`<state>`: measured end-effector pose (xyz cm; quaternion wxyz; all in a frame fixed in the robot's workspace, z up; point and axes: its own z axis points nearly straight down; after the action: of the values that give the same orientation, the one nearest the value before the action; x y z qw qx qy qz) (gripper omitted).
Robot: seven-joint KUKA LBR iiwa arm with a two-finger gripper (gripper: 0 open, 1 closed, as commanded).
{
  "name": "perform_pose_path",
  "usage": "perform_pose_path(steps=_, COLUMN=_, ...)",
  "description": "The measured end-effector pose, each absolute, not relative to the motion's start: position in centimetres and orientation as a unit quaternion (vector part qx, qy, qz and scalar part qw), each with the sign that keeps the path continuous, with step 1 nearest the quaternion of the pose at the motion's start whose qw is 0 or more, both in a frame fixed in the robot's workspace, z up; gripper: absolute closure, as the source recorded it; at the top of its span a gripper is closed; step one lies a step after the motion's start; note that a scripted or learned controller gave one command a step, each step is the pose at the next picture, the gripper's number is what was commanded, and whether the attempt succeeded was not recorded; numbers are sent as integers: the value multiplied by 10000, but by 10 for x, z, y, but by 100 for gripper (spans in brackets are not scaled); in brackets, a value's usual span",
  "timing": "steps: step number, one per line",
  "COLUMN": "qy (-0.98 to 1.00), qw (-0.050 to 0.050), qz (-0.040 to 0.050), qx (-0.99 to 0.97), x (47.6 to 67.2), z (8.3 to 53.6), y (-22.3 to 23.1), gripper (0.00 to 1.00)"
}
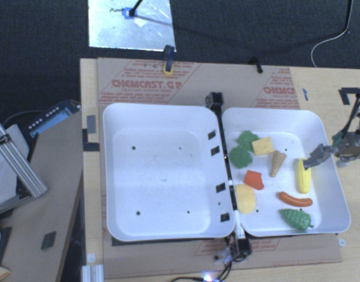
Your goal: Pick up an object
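In the right white plastic bin (320,122), all the toy food lies in a loose bunch. The left white plastic bin (118,122) sits just beside it, at 9 o'clock.

At 3 o'clock of the right bin, the grey metal gripper (316,156) comes in over the rim. Its tip sits right by the top end of the yellow toy corn cob (303,176), which lies up and down near the right wall. I cannot tell how the gripper's tip is set, because it is small and a bit blurry. No toy can be seen in its grip.

At 12 o'clock of the bunch is a dark green leafy toy (246,138), with a yellow block of toy cheese (263,146) touching it at 3 o'clock. Another dark green bumpy toy (241,157) lies just below. A tan toy cone (277,162) points down in the middle. At 7 o'clock of the cone sits an orange-red toy wedge (253,180), and below that a pale yellow round toy (246,198). At 5 o'clock of the bunch lie a red-orange toy sausage (295,200) and a light green bumpy toy (295,218).

I think the job has only just begun. Every toy lies flat on the bin floor, so nothing is picked up yet. The corn cob looks like the nearest toy to grab. What is left is to go down, close on a toy, and lift it up.
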<state>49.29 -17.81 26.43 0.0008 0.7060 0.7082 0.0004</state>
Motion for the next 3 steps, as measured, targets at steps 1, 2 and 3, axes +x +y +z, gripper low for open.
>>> perform_pose_path(steps=1, qy=7117, qw=-48, qz=-5, qx=7024, x=513, z=156, y=-82, gripper=0)
perform_pose_path(steps=2, qy=7072, qw=-9, qz=-5, qx=7070, x=538, z=81, y=-95, gripper=0)
perform_pose_path(steps=3, qy=7076, qw=10, qz=9, qx=7066, x=539, z=95, y=-95, gripper=100)
